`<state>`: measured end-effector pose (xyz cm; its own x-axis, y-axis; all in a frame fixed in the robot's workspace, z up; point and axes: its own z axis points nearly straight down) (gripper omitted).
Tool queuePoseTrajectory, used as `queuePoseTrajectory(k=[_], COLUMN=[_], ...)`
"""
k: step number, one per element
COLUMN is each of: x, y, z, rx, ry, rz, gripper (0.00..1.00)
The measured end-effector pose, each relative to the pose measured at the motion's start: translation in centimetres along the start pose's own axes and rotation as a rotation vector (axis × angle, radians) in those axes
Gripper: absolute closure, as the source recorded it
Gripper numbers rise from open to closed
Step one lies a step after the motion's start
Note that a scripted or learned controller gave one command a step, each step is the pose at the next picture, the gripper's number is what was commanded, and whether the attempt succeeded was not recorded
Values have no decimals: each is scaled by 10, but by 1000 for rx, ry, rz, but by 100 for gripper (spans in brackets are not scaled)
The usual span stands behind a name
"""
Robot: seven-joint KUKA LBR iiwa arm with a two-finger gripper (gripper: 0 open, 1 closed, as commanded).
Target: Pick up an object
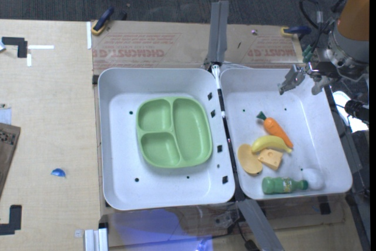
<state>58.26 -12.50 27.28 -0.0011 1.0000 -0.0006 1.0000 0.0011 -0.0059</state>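
since the gripper (301, 80) hangs open and empty over the far corner of the right bin (329, 126), with nothing between its fingers, i judge this to be the approach step, before any grasp. the likely targets lie nearer the front of that bin: a toy carrot (276, 130), a banana (269, 144), a cheese wedge (271, 159), a tan disc (250, 160) and a green bottle (284, 185), so the next move calls for travelling forward and descending onto one. the carrot sits a little apart with bare floor around it, while the bottle lies close against the front wall and the banana, cheese and disc crowd together, leaving little finger room.
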Motion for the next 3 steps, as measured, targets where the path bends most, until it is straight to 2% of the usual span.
queuePoseTrajectory(k=[1, 2, 3], x=[10, 8, 82], y=[-11, -11, 6], z=[179, 173, 84], rx=[-1, 3, -1], ry=[1, 1, -1], rz=[25, 31, -28], gripper=[0, 100, 100])
